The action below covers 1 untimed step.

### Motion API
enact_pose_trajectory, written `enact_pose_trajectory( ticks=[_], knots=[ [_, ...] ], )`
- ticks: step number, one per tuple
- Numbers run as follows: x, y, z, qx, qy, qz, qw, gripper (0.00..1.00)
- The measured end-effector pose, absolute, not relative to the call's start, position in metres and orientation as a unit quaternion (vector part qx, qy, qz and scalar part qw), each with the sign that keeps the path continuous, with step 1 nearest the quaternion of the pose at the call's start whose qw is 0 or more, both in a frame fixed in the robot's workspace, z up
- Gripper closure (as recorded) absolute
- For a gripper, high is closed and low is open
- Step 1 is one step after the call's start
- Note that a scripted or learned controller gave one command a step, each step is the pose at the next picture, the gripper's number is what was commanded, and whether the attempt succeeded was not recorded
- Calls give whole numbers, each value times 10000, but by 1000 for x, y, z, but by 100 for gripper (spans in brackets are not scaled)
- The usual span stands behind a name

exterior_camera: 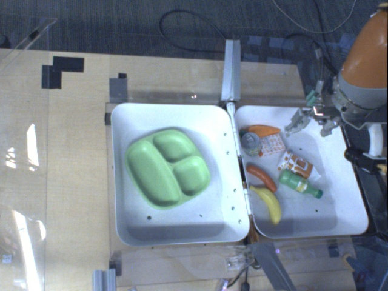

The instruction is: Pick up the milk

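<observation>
One arm hovering over right bin (348, 180) back edge | gripper (312, 121) fingers apart, holding nothing | milk (296, 164) lying mid-bin, touching bottle (300, 184) | advice: descending over carton's back end, fingers straddling its narrow width, keeping off bottle

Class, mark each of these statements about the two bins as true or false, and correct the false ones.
1. The green divided plate lies in the left bin. True.
2. The banana lies on the green plate. False: it is in the right bin.
3. The tool hovers over the right bin's upper part. True.
4. The green bottle stands upright. False: it lies on its side.
5. The tool grips the sausage. False: the sausage lies in the bin, apart from the tool.
</observation>
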<state>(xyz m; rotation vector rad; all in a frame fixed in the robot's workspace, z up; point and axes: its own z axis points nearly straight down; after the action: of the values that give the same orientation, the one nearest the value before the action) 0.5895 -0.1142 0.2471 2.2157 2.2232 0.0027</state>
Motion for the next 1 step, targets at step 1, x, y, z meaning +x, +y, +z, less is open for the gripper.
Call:
enact_pose_trajectory(
  ticks=[1],
  knots=[
    [578, -117, 116, 7003, 7138, 17, 19, 0]
  ],
)
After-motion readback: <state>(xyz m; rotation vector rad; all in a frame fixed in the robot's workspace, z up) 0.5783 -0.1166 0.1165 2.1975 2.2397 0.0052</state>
